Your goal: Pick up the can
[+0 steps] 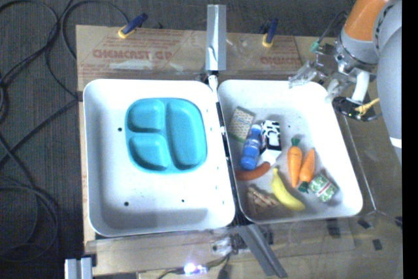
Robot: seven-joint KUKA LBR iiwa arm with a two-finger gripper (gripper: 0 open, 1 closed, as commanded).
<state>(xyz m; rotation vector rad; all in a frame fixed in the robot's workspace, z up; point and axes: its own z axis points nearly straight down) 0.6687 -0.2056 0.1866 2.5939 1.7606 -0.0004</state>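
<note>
From my remote station: the cardboard-topped table (157, 52) carries two white bins. The grey-and-orange arm (369, 10) reaches in from the right. The left bin (104, 206) holds a blue divided plate (166, 134). The right bin (346, 153) holds mixed toy food. The gripper (320, 78) hangs over that bin's far right corner; I cannot tell whether it is open or closed. The green-and-white can (320, 187) lies at the near right, touching two carrots (300, 163), well apart from the gripper.

Fixed overhead camera, slanted down, both bins (95, 140)
</note>
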